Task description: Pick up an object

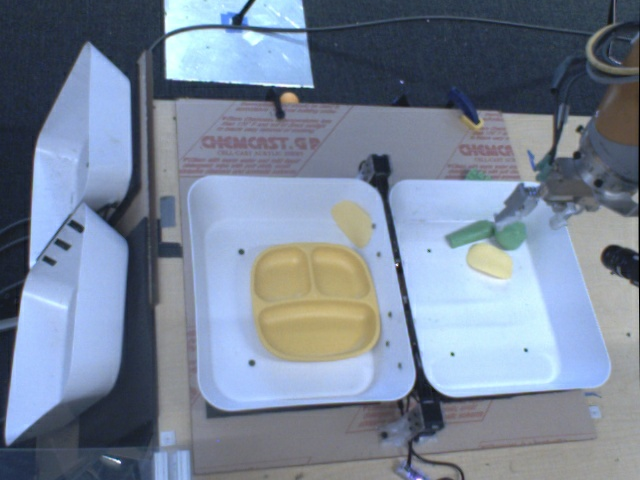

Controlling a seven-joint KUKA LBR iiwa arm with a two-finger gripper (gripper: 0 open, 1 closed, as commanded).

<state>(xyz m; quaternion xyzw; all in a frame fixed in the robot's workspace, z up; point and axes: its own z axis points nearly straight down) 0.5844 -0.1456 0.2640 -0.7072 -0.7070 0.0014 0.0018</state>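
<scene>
Left bin (215, 268): one yellow divided tray (315, 300) mid-floor; one pale yellow piece (352, 222) near the back right wall.
Right bin (560, 358): front half bare floor.
Green object (485, 233): one, back of the right bin, long axis left-right, touching one yellow lump (490, 260).
Gripper (530, 203): just right of the green object, fingers spread, grasping nothing.

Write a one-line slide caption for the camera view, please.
Gripper hovers over green object and yellow piece in right bin; yellow tray in left bin.

Grey arm (610, 158), orange-banded wrist
</scene>
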